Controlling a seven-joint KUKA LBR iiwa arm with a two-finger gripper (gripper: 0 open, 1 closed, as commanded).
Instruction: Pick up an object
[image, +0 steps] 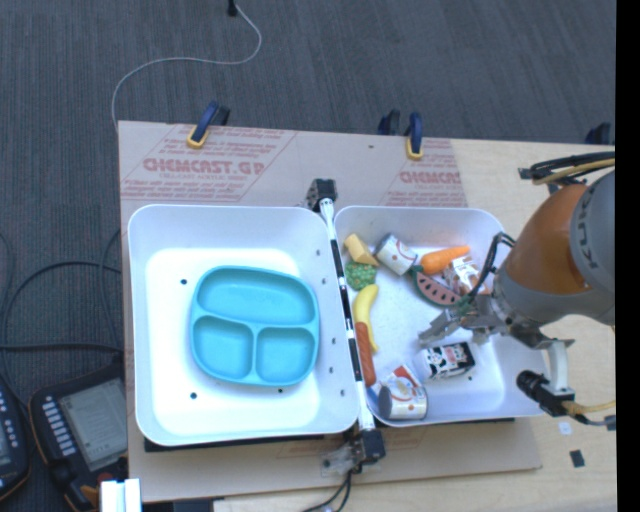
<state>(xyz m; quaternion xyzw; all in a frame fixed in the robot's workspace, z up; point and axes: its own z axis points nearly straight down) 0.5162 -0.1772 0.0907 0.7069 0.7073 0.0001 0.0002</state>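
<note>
The right white bin holds several toy foods. An orange carrot and a watermelon slice lie near its back. A black-and-white carton lies in its front half. My gripper hangs over the middle of this bin, just behind the carton and in front of the watermelon slice. It is open, with nothing between its fingers. The arm's orange band hides the bin's right side.
Along the right bin's left wall lie a yellow banana, a red pepper and a small can. A red-and-white cup sits at its front. The left bin holds a blue divided tray.
</note>
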